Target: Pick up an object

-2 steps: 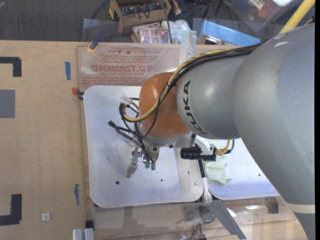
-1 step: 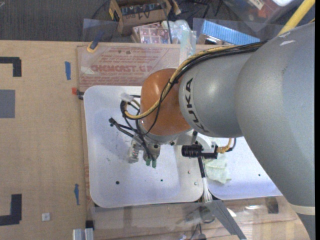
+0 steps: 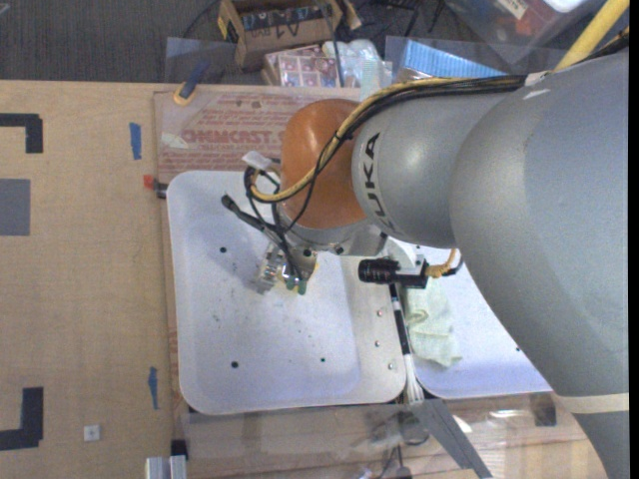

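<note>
Reaching down into the left bin point(image 3: 200, 367), the arm point(image 3: 479, 158) is hanging its jaws there. Whether they are open, I cannot tell. Next it needs something to grab, maybe the pale cloth point(image 3: 434, 332) in the right bin point(image 3: 499, 372).

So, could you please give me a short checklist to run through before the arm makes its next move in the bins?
1. Gripper is over the left bin: ok.
2. Something to pick lies under it: cannot tell; the tip is a small blurred cluster.
3. Finger state: cannot tell.
4. Pale crumpled object in the right bin is apart from the gripper: ok.
5. Yellow and black cables near the wrist hang free of the bin's rim: cannot tell.
</note>
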{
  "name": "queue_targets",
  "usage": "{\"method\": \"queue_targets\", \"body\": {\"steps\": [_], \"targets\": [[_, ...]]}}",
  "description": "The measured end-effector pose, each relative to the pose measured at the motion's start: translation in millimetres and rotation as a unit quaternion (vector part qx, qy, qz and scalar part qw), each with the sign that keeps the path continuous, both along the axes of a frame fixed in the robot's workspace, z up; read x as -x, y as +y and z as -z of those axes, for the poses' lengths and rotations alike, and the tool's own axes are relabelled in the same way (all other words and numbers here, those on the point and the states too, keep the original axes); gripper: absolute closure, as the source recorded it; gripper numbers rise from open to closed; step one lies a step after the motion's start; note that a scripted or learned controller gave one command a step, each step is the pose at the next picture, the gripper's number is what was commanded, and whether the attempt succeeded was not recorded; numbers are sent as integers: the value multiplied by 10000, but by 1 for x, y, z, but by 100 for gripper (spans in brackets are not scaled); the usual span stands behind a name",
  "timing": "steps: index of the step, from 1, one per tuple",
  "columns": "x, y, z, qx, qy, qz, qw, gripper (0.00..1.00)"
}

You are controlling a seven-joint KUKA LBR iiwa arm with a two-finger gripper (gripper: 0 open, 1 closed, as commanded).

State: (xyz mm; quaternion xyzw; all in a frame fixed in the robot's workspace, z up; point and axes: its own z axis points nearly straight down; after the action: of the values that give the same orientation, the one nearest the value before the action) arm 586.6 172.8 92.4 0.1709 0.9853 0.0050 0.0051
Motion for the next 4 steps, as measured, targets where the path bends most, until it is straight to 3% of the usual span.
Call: {"method": "queue_targets", "body": {"steps": [1,2,3,4], "targets": [[0,53,0,1,-33,772,9970,100],[42,30,-1,4,-36,-482,9988,100],[41,39,-1,26,-23,11,10000,100],[32,50,-1,43,-45,-1342,9909,100]]}}
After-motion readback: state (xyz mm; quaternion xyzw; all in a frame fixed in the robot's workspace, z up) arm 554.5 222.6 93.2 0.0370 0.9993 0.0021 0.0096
